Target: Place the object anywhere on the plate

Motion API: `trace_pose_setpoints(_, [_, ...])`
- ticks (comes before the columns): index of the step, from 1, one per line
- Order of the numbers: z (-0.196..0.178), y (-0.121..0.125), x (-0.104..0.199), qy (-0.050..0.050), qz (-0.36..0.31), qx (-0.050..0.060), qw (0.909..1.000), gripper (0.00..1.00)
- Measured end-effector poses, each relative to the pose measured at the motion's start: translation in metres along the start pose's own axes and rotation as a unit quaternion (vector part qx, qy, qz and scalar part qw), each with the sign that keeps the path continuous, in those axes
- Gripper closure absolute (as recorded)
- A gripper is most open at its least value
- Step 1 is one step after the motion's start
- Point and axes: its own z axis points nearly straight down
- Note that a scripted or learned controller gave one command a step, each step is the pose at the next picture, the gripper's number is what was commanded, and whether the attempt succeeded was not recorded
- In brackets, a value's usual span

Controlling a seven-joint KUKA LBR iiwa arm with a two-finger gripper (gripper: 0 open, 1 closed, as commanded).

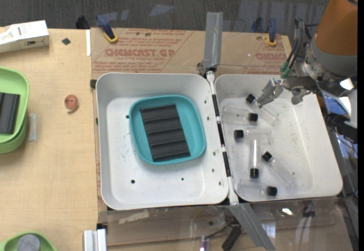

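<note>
Nearest the camera, along the bottom edge, clear plastic sheeting (170, 227) is seen below the two white bins. At the far left, a green tray (11, 110) rests on the wooden bench (51, 176), with a small round reddish knob (70, 102) lying apart from it on the wood.

Next comes the left bin (114, 181), in which a teal plate (166, 128) is set slightly askew; four dark ridged strips are seen on its inner face.

Beyond the divider, the right bin (318, 181) is strewn with clear vials with black caps (254, 159), well apart from the plate. One lies lengthwise near the middle, others are scattered towards the near wall, and two caps are seen near the far left corner.

At the far right, the arm is seen reaching in over the right bin's far corner, its orange band uppermost and the grey wrist below it. The gripper (284, 91) is held low over the bin's far side, its two fingers (267, 95) spread apart and angled down to the left. Nothing is seen between them.
</note>
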Motion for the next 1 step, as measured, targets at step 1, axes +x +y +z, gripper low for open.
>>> trace_pose_setpoints(1, [-0.0242, 0.0539, -0.0944, 0.0, -0.061, 0.0, 0.9981, 0.0])
